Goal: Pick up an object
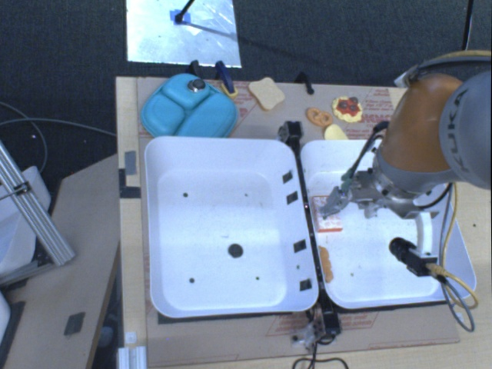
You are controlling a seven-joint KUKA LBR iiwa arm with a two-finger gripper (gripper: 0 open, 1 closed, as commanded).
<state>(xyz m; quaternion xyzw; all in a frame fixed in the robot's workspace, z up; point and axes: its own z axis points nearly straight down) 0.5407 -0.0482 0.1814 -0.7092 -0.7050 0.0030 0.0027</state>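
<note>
My gripper (336,204) hangs low over the left part of the right bin (384,287), close to the divider between the bins. Just below its tip a small white packet with red print (330,224) lies on the bin floor. From this angle I cannot tell if the tip touches the packet. A brown, cookie-like piece (325,264) lies further forward against the same bin's left wall. In the left bin (165,229) a small dark round object (235,250) sits near the middle.
Behind the bins lie a blue lidded tray (188,108), a toast slice (267,93), a pretzel (318,116), a small pizza toy (347,108) and a yellow piece (335,133). The arm's black connector and yellow cable (411,257) hang over the right bin.
</note>
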